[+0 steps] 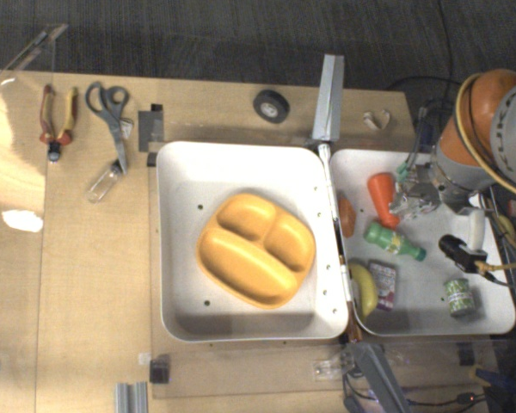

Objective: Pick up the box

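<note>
Bench, two white bins side by side.

- Left bin: one large yellow moulded lump with three rounded lobes, lying in the middle.
- Right bin, several small things:
  - box – small, dark, purplish, lying flat near the bin's front left corner. It is just beside the banana on its left and just below the green bottle.
  - banana – yellow, lying lengthwise along the left wall.
  - green bottle – on its side, cap end pointing right.
  - carrot – orange, lying in the upper left part of the bin.
  - red piece – against the left wall, partly hidden by the rim.
  - small can – greenish, near the front right corner.
- Gripper: over the upper middle of the right bin, just right of the carrot and above the green bottle, well apart from the box. Whether it is open or closed cannot be told.
- Arm: grey and orange, entering from the right.
- Loose on the bench behind the bins: pliers with red handles, scissors, roll of tape.
</note>
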You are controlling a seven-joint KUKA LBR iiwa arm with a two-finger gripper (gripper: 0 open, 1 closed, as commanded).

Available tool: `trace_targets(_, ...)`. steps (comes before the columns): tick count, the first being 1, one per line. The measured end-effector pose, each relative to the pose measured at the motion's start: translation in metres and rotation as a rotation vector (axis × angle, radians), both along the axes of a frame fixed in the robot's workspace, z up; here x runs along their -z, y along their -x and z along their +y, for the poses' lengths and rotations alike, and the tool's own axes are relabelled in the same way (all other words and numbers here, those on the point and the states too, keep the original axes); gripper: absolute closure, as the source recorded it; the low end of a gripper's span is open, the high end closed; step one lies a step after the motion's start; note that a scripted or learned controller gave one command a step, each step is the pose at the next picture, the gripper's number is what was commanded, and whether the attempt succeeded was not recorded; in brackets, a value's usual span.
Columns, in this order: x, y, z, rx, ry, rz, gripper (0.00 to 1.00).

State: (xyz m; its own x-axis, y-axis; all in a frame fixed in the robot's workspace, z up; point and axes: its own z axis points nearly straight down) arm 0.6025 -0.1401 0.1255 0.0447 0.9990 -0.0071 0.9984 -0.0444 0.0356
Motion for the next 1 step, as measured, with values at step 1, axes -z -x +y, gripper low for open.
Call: trace_targets(1, -0.07, 0.0462, 0.0385, -0.393, 0.001, 0.028, 1.0)
